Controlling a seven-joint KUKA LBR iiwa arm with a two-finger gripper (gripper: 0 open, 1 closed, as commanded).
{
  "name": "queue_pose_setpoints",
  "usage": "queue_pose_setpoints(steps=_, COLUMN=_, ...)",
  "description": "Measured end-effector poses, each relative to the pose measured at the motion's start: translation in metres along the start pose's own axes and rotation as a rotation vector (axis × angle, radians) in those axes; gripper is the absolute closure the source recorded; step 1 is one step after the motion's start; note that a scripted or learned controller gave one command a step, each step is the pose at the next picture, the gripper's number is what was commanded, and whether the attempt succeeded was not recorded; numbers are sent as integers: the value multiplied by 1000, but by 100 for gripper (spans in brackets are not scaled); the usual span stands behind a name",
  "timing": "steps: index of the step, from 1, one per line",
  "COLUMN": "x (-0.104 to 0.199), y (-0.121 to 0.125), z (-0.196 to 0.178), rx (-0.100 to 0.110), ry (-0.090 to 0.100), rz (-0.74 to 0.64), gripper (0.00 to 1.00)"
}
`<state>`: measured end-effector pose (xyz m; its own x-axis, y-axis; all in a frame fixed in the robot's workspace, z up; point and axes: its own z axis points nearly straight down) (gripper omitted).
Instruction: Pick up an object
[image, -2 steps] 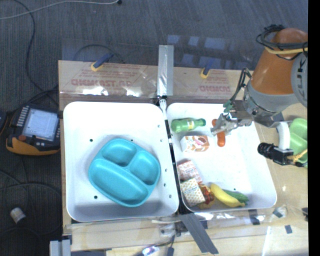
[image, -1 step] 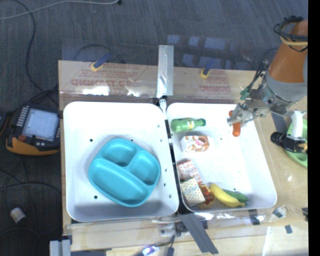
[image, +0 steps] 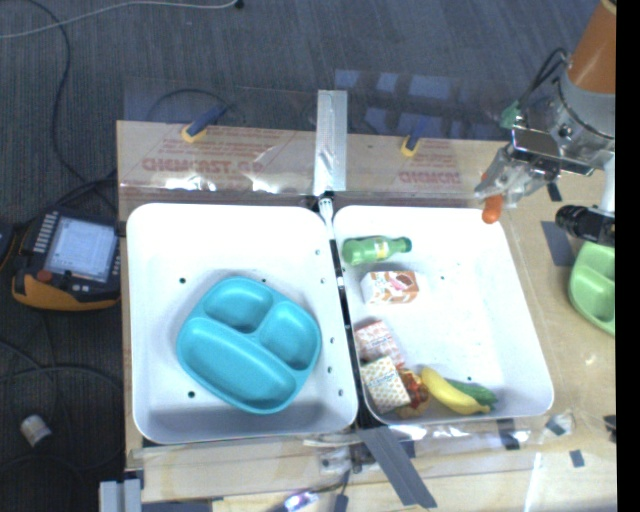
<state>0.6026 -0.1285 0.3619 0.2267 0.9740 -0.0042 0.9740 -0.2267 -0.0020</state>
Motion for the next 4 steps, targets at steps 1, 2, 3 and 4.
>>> queue_pose_setpoints(steps=1, x=8, y=11, z=-36, rx=-1, ry=-1, rz=-180, gripper=0)
queue_pose_setpoints(steps=2, x=45, y=20, z=117, rx=-1, ry=4, rz=-618, gripper=0)
queue_pose_setpoints(steps=3, x=63, y=13, z=18, rx=-5, ry=5, rz=-713, gripper=0)
queue_pose_setpoints(steps=4, x=25, y=13, z=162, rx=-1, ry=2, rz=-726, gripper=0)
